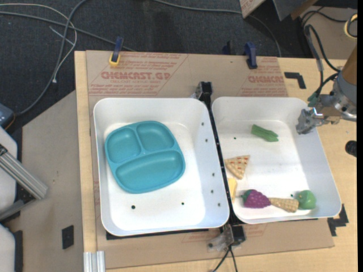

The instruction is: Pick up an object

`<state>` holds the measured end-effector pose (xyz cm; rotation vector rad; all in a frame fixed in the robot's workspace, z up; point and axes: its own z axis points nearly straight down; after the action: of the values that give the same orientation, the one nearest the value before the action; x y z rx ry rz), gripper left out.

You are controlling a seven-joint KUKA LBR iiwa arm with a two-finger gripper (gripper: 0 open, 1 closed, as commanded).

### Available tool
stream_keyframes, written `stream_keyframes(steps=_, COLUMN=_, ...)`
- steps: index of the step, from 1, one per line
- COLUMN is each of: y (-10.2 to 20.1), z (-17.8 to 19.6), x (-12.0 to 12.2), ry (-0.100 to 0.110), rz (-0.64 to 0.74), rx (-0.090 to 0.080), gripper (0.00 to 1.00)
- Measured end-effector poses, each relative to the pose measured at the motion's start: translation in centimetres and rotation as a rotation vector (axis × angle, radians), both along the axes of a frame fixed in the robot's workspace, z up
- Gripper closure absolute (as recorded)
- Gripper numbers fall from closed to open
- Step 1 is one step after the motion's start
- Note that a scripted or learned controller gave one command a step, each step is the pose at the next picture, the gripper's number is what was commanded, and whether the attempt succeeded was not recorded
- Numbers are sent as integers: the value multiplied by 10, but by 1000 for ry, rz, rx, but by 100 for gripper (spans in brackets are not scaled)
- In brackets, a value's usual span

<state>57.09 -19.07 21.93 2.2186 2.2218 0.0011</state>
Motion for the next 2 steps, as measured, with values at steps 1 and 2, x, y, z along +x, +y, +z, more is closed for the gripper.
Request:
stream_keyframes(steps=1, y=62, z=0, x=-4, ry=4, rz=3, rx=3, gripper=100)
stream_keyframes(steps=2, y=112, z=5, x=-22, ry=5, rz=2, rx=3, gripper=100)
